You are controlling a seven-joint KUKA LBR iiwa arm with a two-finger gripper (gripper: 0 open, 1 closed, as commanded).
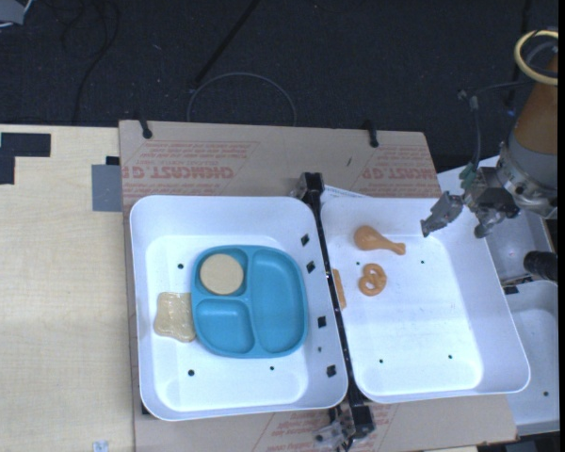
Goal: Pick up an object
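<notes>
A tan chicken drumstick [378, 241] lies in the right bin [471, 347], near its back left. Just in front of it lies a small orange pretzel [372, 279]. My gripper [463, 217] hangs over the right bin's back right corner, well to the right of the drumstick. Its two dark fingers stand apart with nothing between them. The left bin [160, 384] holds a blue divided plate [268, 299] with a round tan cookie [220, 273] in its back left compartment. A pale slice of toast [174, 316] lies against the plate's left side.
A black clamp bar [322, 290] runs between the two bins. Both bins rest on a cardboard sheet [264, 163]. A thin orange strip [339, 288] lies at the right bin's left wall. The arm's wrist and cables [532, 158] stand at the right edge.
</notes>
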